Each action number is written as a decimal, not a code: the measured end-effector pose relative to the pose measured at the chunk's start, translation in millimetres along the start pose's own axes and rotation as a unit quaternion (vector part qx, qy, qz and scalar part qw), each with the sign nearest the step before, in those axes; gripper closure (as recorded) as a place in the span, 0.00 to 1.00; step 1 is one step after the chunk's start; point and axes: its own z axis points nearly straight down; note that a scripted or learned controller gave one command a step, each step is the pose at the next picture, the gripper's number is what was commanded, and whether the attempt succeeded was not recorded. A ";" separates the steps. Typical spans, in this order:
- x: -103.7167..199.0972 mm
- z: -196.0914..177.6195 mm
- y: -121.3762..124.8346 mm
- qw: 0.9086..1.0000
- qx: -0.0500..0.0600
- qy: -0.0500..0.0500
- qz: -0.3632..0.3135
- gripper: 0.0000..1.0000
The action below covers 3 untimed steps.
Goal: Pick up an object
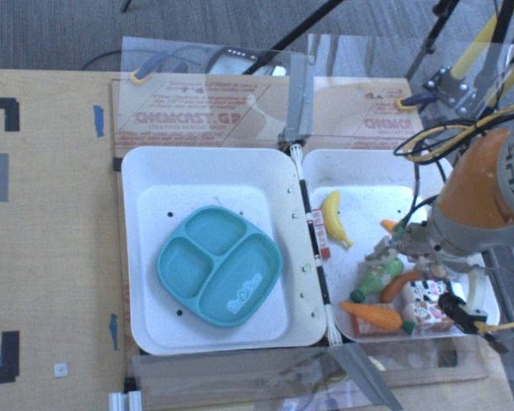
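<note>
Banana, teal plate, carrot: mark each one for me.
banana [333, 218], camera view, middle of its curved body.
teal plate [219, 265], camera view, ridge between its compartments.
carrot [375, 315], camera view, middle of its orange body.

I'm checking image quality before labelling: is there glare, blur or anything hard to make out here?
Camera view: even, soft lighting and faint shadows; the clear panels behind the bins catch pale reflections; the teal plate and banana read sharply; the clutter under the pincer is small and muddled.

Arm [484, 191] reaches in from right, wrist bent down, pincer [409, 248] low.
</note>
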 end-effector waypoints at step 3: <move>61.0 -234.2 62.8 0.997 0.003 -0.002 0.071 1.00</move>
